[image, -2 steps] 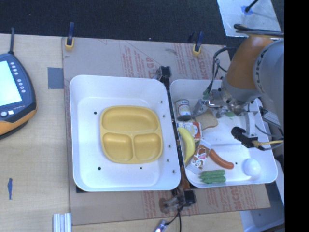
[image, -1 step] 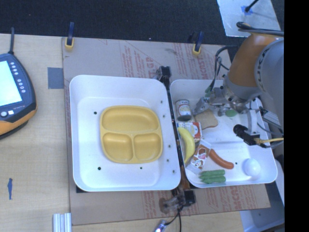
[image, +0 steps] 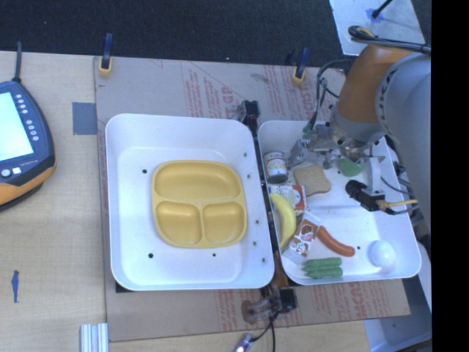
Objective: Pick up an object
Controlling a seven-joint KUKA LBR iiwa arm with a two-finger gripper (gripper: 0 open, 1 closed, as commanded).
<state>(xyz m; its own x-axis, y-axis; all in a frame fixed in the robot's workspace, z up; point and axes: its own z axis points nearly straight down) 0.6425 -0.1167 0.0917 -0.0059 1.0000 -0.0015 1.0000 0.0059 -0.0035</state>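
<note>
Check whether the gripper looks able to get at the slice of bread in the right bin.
Probably yes. The slice of bread lies flat and uncovered just below the gripper, with the small can beside it but apart.

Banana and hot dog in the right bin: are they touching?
Apart. The camera view shows the banana along the bin's left wall and the hot dog further right, with a printed packet lying between them.

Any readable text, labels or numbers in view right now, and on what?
None can be read.
Red repeated print on the brown cardboard sheet: too blurred.
Label on the small tin can: too small.
Red-and-white snack packet: print illegible.
</note>
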